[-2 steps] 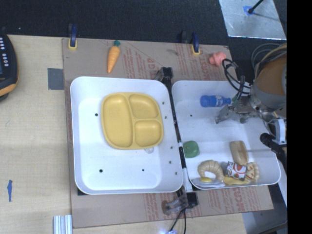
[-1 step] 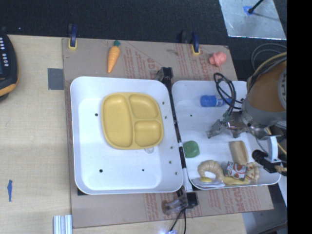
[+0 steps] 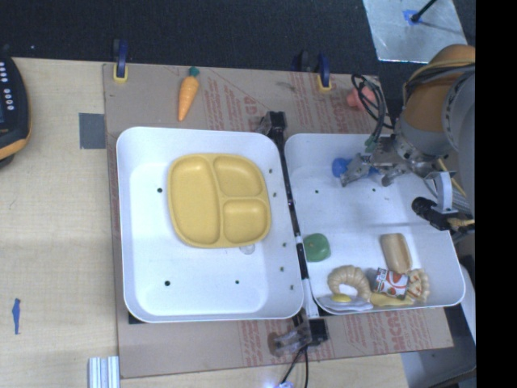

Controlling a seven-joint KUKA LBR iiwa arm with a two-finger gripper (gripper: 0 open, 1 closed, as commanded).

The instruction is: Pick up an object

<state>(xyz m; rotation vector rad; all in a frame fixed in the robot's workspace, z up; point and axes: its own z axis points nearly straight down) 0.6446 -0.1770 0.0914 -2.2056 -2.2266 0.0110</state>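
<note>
My gripper (image 3: 356, 175) is low over the back of the right bin (image 3: 363, 217), reaching in from the right under the grey arm with its orange band (image 3: 432, 87). A small blue object (image 3: 340, 167) lies right at the gripper's left tip, touching or nearly touching it. Whether it is gripped is hidden. Further forward in the same bin lie a green round piece (image 3: 316, 246), a croissant (image 3: 348, 280), a bread roll (image 3: 396, 251) and a pizza slice (image 3: 404, 286).
The left bin (image 3: 141, 289) holds a yellow divided plate (image 3: 218, 199). A toy carrot (image 3: 187, 95) and a pink item (image 3: 355, 99) lie on the board behind the bins. A dark device (image 3: 10, 107) sits at the far left edge.
</note>
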